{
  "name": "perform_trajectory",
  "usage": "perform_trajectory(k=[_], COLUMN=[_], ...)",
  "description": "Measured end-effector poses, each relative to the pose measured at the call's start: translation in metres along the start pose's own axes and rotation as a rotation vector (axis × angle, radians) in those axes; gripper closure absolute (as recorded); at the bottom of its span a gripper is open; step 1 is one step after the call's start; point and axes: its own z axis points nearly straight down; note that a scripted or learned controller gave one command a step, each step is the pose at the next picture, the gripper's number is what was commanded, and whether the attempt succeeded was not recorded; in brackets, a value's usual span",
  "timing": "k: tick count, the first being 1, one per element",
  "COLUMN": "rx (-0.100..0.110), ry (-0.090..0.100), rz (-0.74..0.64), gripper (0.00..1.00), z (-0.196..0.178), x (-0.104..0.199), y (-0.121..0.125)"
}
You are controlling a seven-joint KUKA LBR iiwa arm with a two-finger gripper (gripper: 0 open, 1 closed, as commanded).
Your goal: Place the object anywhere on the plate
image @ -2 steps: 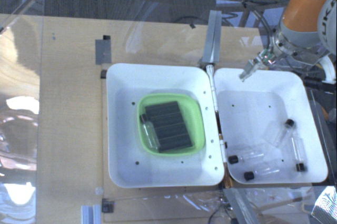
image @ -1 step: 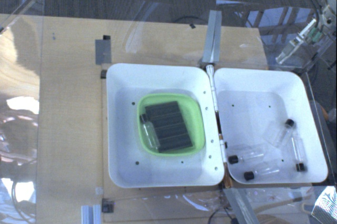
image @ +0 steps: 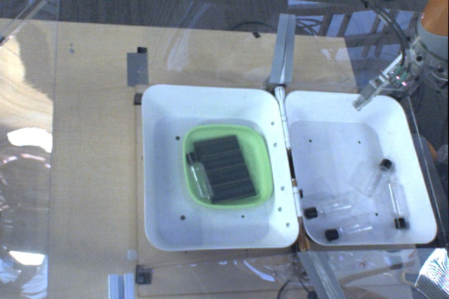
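The gripper (image: 366, 100) hangs at the upper right, its tip over the far rim of the right bin (image: 407, 123), below the arm's orange band (image: 436, 10); whether it is spread or pressed together cannot be told, and nothing shows in its grasp. In the right bin's near half lie four clear vials with black caps (image: 375, 178), scattered and apart from the gripper. In the left bin (image: 161, 150) sits a green plate (image: 261, 150) bearing a black ribbed block (image: 224, 168), and a fifth clear vial (image: 198, 175) lies on the plate against the block's left side.
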Motion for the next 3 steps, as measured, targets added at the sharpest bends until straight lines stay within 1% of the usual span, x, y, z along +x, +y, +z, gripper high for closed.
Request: perform_trajectory(k=[1, 2, 3], rx=[-0.002, -0.001, -0.001], ry=[-0.004, -0.002, 0.000], rz=[-0.087, -0.049, -0.038], gripper=[0.00, 0.00, 0.00], z=[-0.022, -0.006, 0.007], x=[-0.049, -0.046, 0.004], y=[0.008, 0.005, -0.003])
